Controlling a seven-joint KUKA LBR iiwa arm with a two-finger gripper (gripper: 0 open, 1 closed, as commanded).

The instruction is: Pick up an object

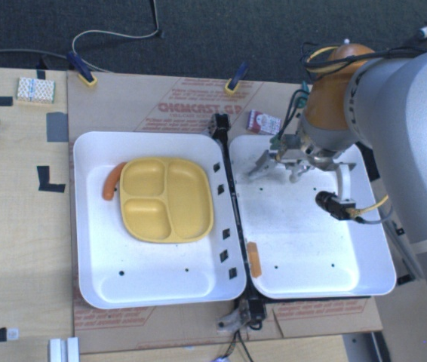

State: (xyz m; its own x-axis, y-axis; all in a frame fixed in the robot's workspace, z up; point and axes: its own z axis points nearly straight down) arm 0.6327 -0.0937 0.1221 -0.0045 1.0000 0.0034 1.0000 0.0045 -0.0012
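At the left edge of the right bin (364, 277), toward its front corner, lies a small orange stick (253, 259), judged light, rigid and best grasped across its middle, while the gripper (278, 164) hovers apart from it, fingers spread and empty.

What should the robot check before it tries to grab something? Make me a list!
1. Something to grab: ok. An orange piece lies at the right bin's left wall.
2. Another choice: ok. An orange piece touches the yellow plate in the left bin.
3. Gripper over a target: not ok, it hangs over bare floor near the right bin's back.
4. Gripper carrying anything: cannot tell.
5. Path to the nearer piece: ok, nothing between.
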